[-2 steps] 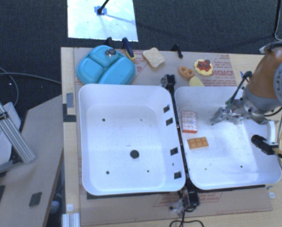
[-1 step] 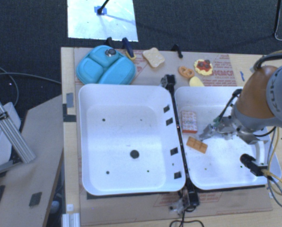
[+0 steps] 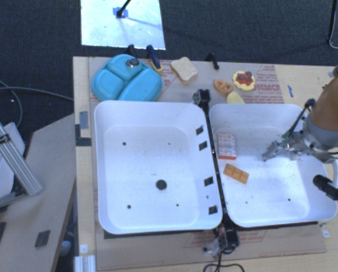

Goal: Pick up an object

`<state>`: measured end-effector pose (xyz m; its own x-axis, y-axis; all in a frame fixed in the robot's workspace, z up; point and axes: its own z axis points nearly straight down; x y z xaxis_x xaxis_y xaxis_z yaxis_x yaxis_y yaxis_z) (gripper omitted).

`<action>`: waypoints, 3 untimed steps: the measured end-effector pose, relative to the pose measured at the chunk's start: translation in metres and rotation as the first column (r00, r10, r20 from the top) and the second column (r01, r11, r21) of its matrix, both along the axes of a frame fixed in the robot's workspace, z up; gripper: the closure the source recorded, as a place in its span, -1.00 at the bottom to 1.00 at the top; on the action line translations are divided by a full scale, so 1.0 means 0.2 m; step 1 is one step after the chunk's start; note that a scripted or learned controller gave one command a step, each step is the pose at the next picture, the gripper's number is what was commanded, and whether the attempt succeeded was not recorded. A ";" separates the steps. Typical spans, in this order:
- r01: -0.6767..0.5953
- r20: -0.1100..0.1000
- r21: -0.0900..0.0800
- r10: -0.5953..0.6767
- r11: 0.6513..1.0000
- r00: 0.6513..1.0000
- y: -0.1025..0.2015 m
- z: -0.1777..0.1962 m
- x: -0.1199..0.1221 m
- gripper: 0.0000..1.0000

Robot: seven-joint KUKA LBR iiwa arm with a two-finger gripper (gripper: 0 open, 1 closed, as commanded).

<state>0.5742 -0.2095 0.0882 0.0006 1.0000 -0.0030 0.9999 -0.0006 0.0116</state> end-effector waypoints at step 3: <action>0.002 -0.003 0.000 -0.002 1.000 1.000 0.05 0.00 0.19 -1.00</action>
<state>0.6131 -0.1995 0.0878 0.0022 1.0000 -0.0025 1.0000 -0.0022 0.0088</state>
